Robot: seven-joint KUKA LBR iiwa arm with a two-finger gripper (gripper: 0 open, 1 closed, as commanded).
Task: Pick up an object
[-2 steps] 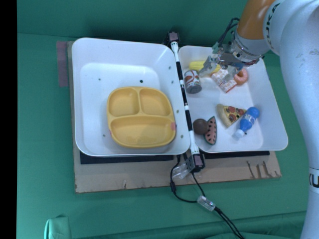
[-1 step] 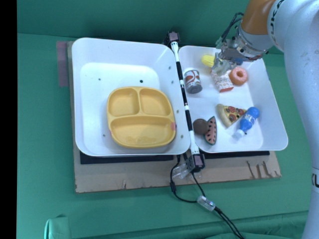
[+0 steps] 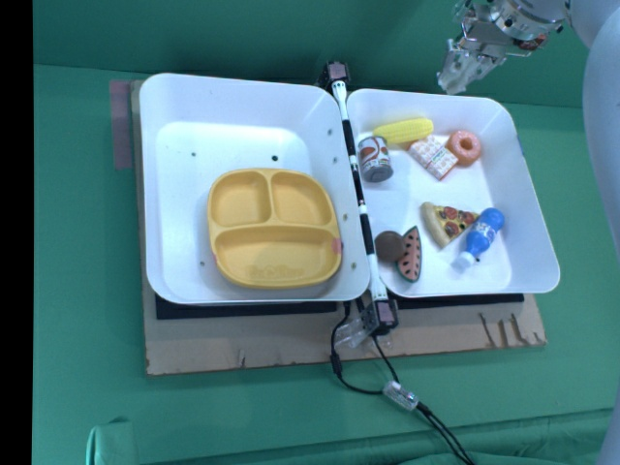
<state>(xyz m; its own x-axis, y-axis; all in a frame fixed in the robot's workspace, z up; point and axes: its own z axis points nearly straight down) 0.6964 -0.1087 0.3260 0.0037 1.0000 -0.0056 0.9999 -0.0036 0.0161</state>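
**Fingers poised above the right bin, nothing grasped**

Fingers of the gripper (image 3: 457, 83) point down at the upper right of the frame, above the far rim of the right bin (image 3: 528, 260); nothing lies between them, though whether they are spread or closed cannot be told at this scale. Candidate objects all lie in that bin, well apart so each allows a clean approach: a corn cob (image 3: 403, 130) nearest the gripper, a soup can (image 3: 374, 157) lying beside the divider, a small carton (image 3: 433, 156), a doughnut (image 3: 464, 145), a pizza slice (image 3: 445, 223), a blue bottle (image 3: 480, 235), a watermelon slice (image 3: 410, 255) and a brown piece (image 3: 388, 247) touching it. A yellow divided plate (image 3: 275, 228) sits in the left bin (image 3: 174, 114), at centre left. Judged stage: approach, descent not yet made.
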